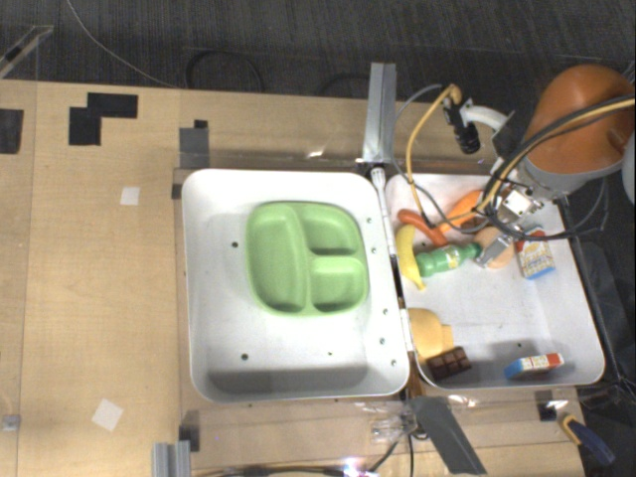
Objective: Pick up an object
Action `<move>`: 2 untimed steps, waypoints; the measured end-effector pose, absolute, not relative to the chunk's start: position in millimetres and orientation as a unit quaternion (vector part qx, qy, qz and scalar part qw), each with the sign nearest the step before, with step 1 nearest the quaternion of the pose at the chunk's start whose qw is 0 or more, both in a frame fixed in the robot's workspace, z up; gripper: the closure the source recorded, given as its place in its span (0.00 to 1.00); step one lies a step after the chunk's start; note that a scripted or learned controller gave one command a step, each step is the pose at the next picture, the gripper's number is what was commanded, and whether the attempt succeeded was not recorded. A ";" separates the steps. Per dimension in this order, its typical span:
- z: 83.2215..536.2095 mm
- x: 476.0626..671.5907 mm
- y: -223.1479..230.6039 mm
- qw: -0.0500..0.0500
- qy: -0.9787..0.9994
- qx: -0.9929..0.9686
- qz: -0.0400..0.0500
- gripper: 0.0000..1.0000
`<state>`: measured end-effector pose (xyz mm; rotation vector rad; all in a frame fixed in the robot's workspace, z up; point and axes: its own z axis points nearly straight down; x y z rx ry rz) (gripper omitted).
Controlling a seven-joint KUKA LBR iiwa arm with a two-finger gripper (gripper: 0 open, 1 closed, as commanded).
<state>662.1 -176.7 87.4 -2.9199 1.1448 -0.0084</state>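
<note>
Green is the bottle (445,259), lying flat in the right bin (581,311) beside a banana (407,255). The claw (502,229) hangs low at about three o'clock from it, likely to grab something. I cannot tell its grip.
</note>
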 end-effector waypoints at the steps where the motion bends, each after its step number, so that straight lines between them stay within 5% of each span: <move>1: 100.7 664.0 -175.8 0.006 0.368 -0.930 -0.005 1.00; 2: 235.5 673.0 -146.3 0.004 0.401 -0.916 -0.010 1.00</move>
